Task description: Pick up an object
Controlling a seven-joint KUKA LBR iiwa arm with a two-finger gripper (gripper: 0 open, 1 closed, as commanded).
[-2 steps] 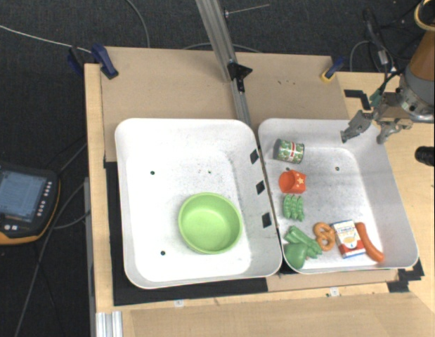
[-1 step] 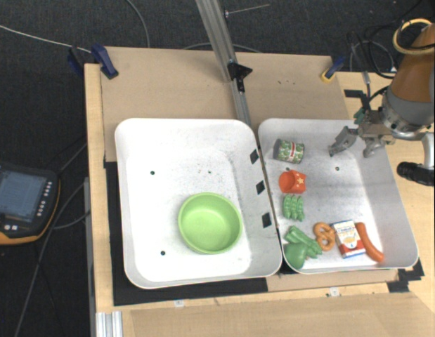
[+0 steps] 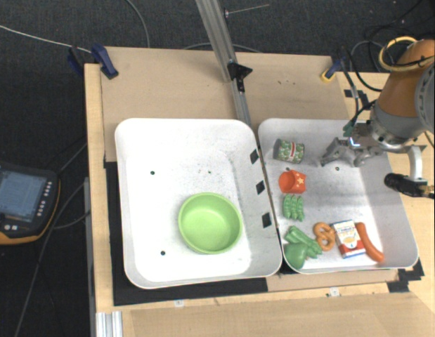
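My gripper point(image 3: 343, 156) hangs over the far part of the right bin point(image 3: 386, 209), its fingers spread open with nothing between them. Just left of it lies a green can point(image 3: 289, 150) on its side. Along the bin's left side sit a red strawberry-like toy point(image 3: 293, 181) and a green pea pod point(image 3: 293, 206). At the near end are a green leafy toy point(image 3: 300, 248), a pretzel point(image 3: 323, 235), a small carton point(image 3: 348, 239) and an orange sausage-shaped piece point(image 3: 370, 244).
The left bin point(image 3: 154, 160) holds a light green bowl point(image 3: 210, 222) near its front. A metal pole point(image 3: 221, 37) slants down to the gap between the bins. The arm's orange band point(image 3: 407, 83) rises at the right edge.
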